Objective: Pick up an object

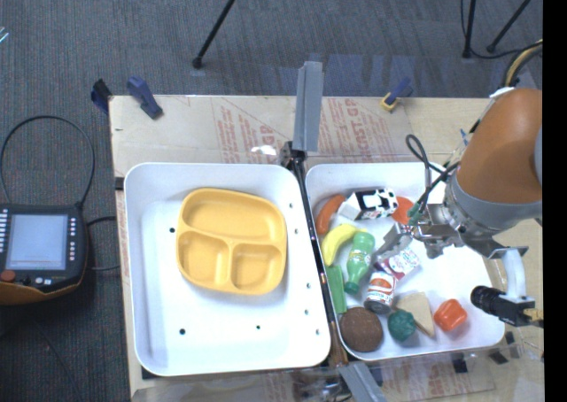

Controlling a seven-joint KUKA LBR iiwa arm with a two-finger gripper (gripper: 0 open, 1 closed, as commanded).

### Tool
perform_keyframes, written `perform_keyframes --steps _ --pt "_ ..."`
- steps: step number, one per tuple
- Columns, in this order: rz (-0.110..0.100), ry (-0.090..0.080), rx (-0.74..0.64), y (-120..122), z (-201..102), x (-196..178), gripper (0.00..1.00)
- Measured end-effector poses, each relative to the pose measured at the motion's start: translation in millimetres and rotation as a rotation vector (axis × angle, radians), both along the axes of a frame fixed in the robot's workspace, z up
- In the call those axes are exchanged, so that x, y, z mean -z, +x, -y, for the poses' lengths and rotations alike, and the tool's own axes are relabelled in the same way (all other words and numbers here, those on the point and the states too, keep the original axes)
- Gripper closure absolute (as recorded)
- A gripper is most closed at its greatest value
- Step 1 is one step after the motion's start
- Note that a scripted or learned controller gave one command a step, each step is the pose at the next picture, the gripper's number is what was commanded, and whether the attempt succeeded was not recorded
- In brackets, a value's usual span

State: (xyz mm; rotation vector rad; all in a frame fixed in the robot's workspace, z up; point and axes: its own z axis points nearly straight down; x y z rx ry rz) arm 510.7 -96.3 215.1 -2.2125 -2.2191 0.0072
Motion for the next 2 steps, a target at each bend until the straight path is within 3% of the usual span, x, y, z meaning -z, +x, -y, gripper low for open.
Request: perform_keyframes --steps 1,2 --pt "-0.001 0.002 -0.213 42 -13 75 0.0" --pt "0.014 0.0 -0.251 7 -1 125 0.0"
